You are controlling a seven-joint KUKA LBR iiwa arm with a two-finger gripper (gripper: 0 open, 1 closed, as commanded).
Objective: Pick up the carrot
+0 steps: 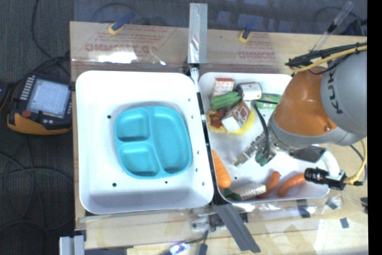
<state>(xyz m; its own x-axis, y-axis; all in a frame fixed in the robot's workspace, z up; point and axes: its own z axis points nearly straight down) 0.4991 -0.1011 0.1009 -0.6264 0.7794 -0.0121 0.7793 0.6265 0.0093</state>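
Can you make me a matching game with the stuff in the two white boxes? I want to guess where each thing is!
Things:
1. blue tray
2. carrot
3. gripper
4. green packet

Places:
A. near the top of the right bin
B. over the middle of the right bin
C. in the left bin
D. by the right bin's left wall, low down

Pairs: 1-C, 2-D, 3-B, 4-A

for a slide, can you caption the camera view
The arm's tool hangs over the cluttered right bin, the carrot lying apart at its left wall; a blue tray sits in the left bin.
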